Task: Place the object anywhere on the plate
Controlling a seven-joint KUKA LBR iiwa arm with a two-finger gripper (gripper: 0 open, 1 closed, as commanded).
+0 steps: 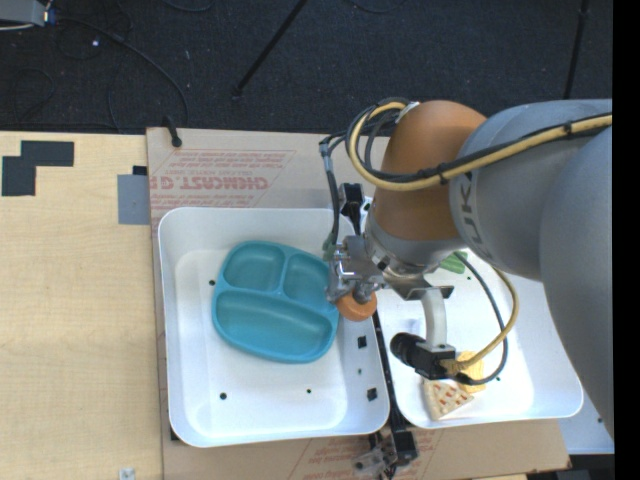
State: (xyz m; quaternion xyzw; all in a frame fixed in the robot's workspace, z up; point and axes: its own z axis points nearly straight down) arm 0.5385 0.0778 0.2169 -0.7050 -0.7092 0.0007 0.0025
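Camera view: two white bins [190, 268] on wooden bench [70, 318]

Teal plate [275, 303]; orange object [356, 306]; white bins [185, 368].

Grey arm [540, 198] entering from the right, bent over the bench. Orange band [425, 173] just above the wrist, looped by yellow and black cables [400, 173]. The wrist points downward; the gripper [352, 290] hangs below it, near the seam between the two bins. Finger spacing cannot be judged from here, the metal parts crowding together beneath the wrist.
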